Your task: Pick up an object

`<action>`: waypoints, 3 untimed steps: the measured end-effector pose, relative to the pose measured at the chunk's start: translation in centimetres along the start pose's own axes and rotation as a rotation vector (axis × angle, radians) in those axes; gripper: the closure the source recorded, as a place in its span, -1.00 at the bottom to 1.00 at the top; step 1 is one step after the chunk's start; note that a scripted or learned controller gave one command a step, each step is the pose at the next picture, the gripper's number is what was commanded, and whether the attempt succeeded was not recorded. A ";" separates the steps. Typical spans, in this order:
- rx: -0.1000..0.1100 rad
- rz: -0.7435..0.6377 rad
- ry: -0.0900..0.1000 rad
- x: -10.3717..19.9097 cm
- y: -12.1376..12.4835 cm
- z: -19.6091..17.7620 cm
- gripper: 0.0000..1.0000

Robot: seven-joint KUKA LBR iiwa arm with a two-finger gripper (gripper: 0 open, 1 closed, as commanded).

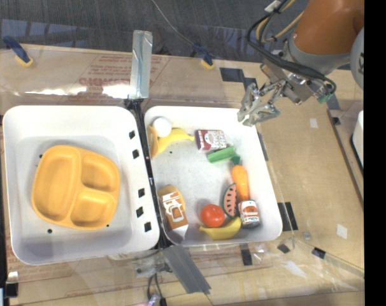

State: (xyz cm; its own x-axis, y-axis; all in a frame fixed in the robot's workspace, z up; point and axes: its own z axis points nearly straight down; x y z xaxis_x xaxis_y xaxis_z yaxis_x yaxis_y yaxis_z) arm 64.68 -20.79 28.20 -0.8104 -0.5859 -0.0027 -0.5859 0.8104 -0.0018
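Nothing is picked up yet; every candidate lies in the right bin (269, 190). Along its far side sit a yellow banana (169, 137) with a small white egg-like piece (162, 129) touching it, then a maroon carton (210, 139) and a green pepper-like piece (221, 154) just beside that. Further toward the near wall lie a carrot (241, 181), a watermelon slice (230, 200), a small red-labelled can (248, 213), a red tomato (213, 215) resting against a second banana (222, 229), and an orange box (173, 209) by the left wall. None of them looks lifted or tilted off the floor of the bin.

My gripper (255, 111) hangs at the far right corner of that bin, over its rim, apart from everything inside; the nearest thing is the maroon carton. My fingers (249, 113) appear spread a little with nothing between them, so I hold nothing.

The left bin (14, 171) carries a yellow divided tray (75, 186), well apart from me.

So I judge the whole task to be ahead: choose one object, move over it, descend, close on it and lift. The carton or the green piece looks the shortest reach.
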 end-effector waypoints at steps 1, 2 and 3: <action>0.001 -0.297 -0.001 -0.5 -0.3 -3.3 1.00; 0.001 -0.678 -0.001 -0.9 -0.7 -6.0 1.00; -0.007 -1.021 0.001 -0.9 -0.6 -3.1 1.00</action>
State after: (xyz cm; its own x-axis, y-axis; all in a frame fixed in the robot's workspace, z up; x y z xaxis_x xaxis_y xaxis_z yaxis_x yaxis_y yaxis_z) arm 65.75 -20.76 31.27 0.0761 -0.9971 -0.0025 -0.9971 -0.0761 0.0026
